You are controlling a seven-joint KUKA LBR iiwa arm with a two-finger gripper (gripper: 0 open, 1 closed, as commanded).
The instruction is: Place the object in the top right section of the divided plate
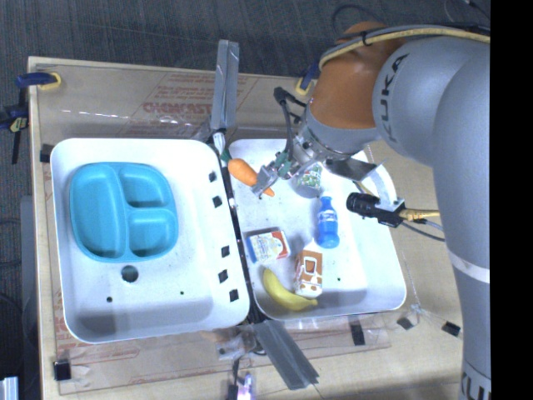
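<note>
Reaching in from the right, the gripper (268, 176) hangs low over the right bin (379, 286); its fingers (275, 171) look slightly parted with nothing between them; the carrot (245, 173) lies just beside their tips, at the bin's upper-left corner; the blue divided plate (122, 209) sits in the left bin (83, 319).

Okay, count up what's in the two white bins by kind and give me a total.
Divided plate: 1
Carrot: 1
Banana: 1
Blue bottle: 1
Small cartons: 2, one flat, one upright
Clear item under the gripper, kind unclear: 1
Total: 7
</note>
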